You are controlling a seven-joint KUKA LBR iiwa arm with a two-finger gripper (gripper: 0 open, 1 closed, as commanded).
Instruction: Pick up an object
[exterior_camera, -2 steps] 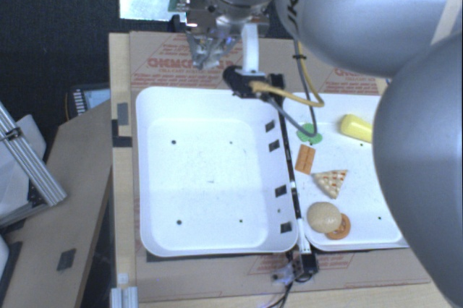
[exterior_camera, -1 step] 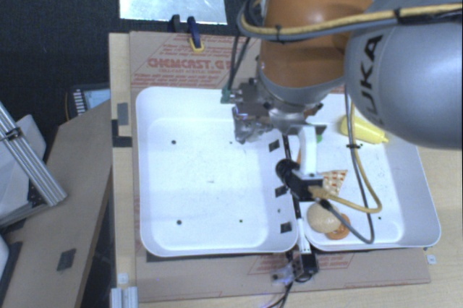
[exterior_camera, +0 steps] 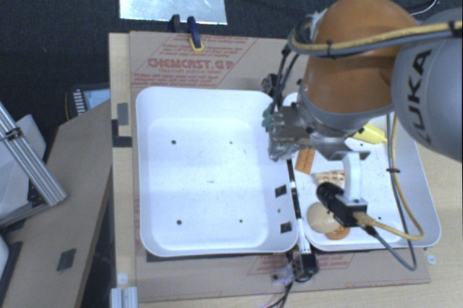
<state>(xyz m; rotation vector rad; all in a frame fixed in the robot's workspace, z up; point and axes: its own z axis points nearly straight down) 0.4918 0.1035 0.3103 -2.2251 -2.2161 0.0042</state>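
The gripper [exterior_camera: 284, 146] hangs over the seam where the two bins meet, at the near-left corner of the right bin [exterior_camera: 428, 225]. Its tip is lost against the dark seam and the arm [exterior_camera: 362, 61] above it, so how wide it stands cannot be told, and nothing can be seen held in it.

The closest thing is an orange block [exterior_camera: 304, 159], just beside the gripper on its right and a little nearer the camera, lying in the right bin. Whether the two touch cannot be told. Further toward the front edge lie a pale speckled piece [exterior_camera: 329, 178] and then a tan lump [exterior_camera: 320, 215], with a browner bit at its lower right. A yellow piece [exterior_camera: 371, 134] shows under the arm, to the gripper's right.

The brown board [exterior_camera: 217, 57] under the bins carries "CHEMCAST GP" in red capitals, with smaller red lines too faint to read. The arm's grey casing shows the letters "UKA".

The orange block is small, oblong and flat-sided, and lies tilted. The tan lump is rounded and smooth. The left bin [exterior_camera: 202, 155] is white, with a few dark specks on its floor.
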